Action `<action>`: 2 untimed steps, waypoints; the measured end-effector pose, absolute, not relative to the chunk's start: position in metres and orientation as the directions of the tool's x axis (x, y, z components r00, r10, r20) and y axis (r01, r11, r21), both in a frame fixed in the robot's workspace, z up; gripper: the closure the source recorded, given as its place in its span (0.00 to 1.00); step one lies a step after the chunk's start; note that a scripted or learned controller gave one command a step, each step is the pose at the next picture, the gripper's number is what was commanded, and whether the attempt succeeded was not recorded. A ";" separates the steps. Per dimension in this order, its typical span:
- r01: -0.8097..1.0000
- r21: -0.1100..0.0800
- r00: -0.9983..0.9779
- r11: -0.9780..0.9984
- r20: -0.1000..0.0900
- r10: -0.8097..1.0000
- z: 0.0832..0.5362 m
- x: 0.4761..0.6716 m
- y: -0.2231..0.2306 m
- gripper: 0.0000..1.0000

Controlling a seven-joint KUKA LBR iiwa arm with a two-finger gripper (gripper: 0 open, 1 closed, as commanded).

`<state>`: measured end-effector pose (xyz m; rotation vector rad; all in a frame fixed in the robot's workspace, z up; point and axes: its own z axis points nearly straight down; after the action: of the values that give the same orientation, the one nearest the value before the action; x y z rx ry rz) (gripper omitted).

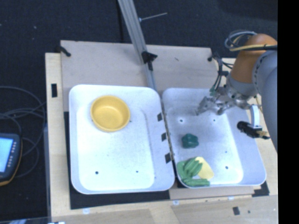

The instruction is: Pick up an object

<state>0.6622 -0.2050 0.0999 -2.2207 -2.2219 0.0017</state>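
Observation:
A yellow bowl [110, 113] sits upright in the left bin [117, 171], near its back left. In the right bin [233, 139] lies a small dark green object [189, 141] near the middle. Closer to the front, a bright green leafy piece [189, 168] rests against a yellow piece [204, 168]. My gripper [212, 106] hangs over the back of the right bin, up and to the right of the dark green object. Its fingers spread apart with nothing between them.
A slanted metal pole [135, 31] runs from the top of the view down to the gap between the bins. A handheld screen device [8, 155] lies off the bench at far left. Black clips [164, 136] line the divide between bins.

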 end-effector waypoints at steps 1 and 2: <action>1.000 0.002 -0.001 0.001 -0.002 1.000 0.112 0.663 -0.206 1.00; 1.000 0.007 0.000 0.000 -0.002 1.000 0.176 0.666 -0.209 1.00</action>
<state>0.6659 -0.2085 0.1761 -2.2253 -2.2258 -0.0055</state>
